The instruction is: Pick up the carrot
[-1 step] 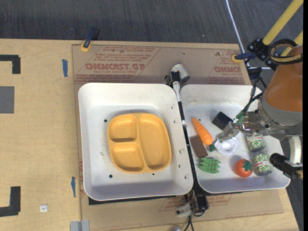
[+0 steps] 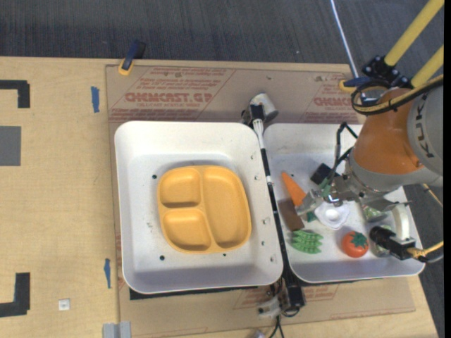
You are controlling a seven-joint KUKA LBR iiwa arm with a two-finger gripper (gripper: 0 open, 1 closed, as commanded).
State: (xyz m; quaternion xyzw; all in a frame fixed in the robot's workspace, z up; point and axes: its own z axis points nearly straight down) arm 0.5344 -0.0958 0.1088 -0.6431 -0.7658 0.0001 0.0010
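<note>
Hovering just right of the carrot (image 2: 293,188), the gripper (image 2: 329,204) hides its opening, so I cannot tell its state. Beyond the carrot: brown piece (image 2: 290,213), green toy (image 2: 307,240), tomato (image 2: 356,243). Carrot looks light, rigid, smooth; grip its thick middle.

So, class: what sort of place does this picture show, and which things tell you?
Probably a robot test bench: a grey arm over two white bins, with toy food such as a carrot and a yellow plate.
</note>
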